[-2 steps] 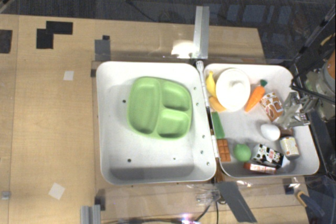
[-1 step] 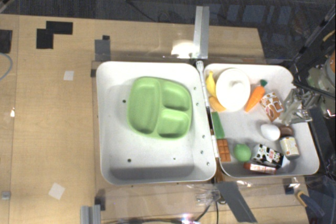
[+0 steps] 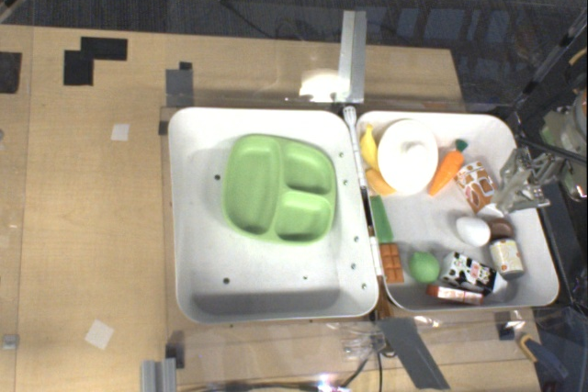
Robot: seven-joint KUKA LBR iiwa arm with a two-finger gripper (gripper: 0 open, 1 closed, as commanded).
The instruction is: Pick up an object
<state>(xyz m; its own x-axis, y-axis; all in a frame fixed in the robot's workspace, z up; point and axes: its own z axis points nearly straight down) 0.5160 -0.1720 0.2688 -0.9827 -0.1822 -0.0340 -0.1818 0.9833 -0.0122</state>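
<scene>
A wooden table [image 3: 83, 225] carries two shallow white bins side by side. The left bin [image 3: 197, 280] holds a green divided plate [image 3: 278, 188] with three sections, lying flat near the middle and a little toward the far side.

The right bin [image 3: 542, 285] holds a cluster of small things. A white round lid [image 3: 408, 155] sits at the far left part, with a yellow banana [image 3: 369, 149] tucked against its left edge and an orange carrot [image 3: 445, 171] with a green top just to its right. A green bar [image 3: 380, 220] and a brown chocolate piece [image 3: 392, 263] lie along the left wall. Near the front are a green ball [image 3: 424, 267], a black-and-white carton [image 3: 470, 272] and a thin red tube [image 3: 456, 294]. A white egg [image 3: 472, 230] lies mid-right, a small can [image 3: 506, 256] just in front of it to the right, and an orange-and-white packet [image 3: 476, 184] farther back.

The hand [image 3: 517, 188] reaches in over the right rim of the right bin, beside the packet and above the egg. Its metal fingers look slightly spread, and nothing can be seen between them.
</scene>
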